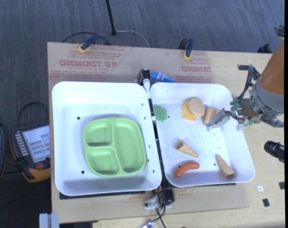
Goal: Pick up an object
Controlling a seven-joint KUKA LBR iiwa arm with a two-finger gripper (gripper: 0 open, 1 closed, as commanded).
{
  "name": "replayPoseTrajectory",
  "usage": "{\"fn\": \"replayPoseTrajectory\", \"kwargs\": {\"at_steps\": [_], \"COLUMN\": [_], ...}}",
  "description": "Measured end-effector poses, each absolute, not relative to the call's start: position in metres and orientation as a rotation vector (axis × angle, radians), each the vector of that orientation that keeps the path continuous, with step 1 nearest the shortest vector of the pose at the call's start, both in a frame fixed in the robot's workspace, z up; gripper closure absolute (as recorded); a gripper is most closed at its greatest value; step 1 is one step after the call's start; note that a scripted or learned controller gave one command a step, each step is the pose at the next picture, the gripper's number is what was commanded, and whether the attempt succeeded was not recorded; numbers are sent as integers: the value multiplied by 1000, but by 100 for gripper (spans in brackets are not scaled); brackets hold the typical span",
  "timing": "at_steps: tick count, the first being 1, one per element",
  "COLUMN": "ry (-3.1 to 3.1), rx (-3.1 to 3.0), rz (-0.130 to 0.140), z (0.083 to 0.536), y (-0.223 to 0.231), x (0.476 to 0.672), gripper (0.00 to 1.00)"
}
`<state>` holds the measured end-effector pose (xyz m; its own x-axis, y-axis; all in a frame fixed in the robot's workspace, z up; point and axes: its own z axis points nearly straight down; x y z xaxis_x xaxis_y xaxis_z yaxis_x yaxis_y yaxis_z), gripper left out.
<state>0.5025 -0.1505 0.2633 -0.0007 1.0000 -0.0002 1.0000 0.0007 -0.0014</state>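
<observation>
You are on the approach: gripper [217,120], whose state I cannot tell, hovers at the cone [210,114]; next, descend there, bin's two o'clock.

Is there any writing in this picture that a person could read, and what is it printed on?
"CHEMCAST GP", red print on the brown board under the bins, at upper left.
The same red print repeats on the board at upper right, near, too blurred to read surely.
The sheet on the device at far left bears small print, too small to read.
</observation>
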Motion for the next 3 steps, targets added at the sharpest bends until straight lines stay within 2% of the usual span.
{"fn": "replayPoseTrajectory", "kwargs": {"at_steps": [1,2,3], "ry": [-2432,-2262,-1851], "rx": [-1988,-2188,-2549], "rz": [2,-4,-7], "z": [178,88,88], "y": [-133,-141,-133], "x": [600,639,651], "gripper": [0,0,0]}}
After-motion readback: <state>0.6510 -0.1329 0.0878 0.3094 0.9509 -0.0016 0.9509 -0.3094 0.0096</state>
